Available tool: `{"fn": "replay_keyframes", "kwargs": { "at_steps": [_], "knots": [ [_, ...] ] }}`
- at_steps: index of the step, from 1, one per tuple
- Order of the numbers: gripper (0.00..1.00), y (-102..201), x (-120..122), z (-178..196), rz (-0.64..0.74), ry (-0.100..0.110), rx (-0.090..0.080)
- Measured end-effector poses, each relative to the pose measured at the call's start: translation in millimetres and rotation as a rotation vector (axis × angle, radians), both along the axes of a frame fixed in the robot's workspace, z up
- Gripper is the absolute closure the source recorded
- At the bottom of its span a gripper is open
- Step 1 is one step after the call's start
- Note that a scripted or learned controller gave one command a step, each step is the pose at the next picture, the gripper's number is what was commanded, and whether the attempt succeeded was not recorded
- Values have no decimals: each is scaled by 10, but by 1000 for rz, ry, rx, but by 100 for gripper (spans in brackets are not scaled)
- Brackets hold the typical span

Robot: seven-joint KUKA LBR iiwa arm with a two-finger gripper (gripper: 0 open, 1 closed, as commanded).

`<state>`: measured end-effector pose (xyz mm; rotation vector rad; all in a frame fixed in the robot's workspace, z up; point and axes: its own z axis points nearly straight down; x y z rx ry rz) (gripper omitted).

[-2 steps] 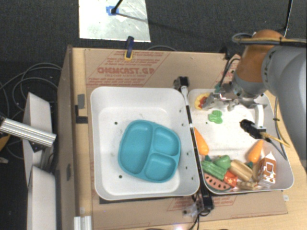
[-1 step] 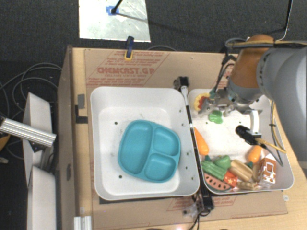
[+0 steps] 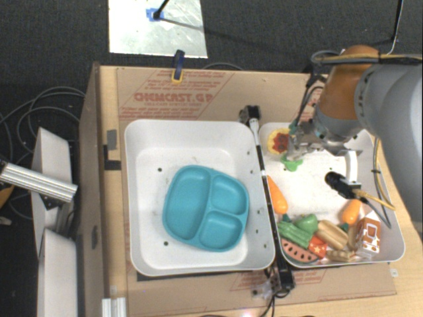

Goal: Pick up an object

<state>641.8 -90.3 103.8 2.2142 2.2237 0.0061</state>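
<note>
You can read red print, "CHEMCAST GP", on the brown paper-covered sheet (image 3: 173, 98) under the bins. Its smaller repeated lines are too blurred for you to read.

One fixed camera looks down aslant on both bins (image 3: 198, 134).

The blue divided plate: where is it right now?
The blue divided plate lies in the left bin, toward its near right side, beside the divider from the toy-food bin.

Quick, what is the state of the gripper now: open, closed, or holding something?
Gripper: low in the right bin, at its far-left corner near a red and yellow toy; open or closed cannot be told, and no object is seen held.
</note>
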Motion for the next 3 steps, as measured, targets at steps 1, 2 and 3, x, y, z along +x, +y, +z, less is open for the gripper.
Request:
{"fn": "replay_keyframes", "kwargs": {
  "at_steps": [1,2,3],
  "knots": [
    [0,1,-2,-5,0,1,0],
    [0,3,59,-196,0,3,0],
    [100,10,70,-73,2,-1,2]
  ]
}}
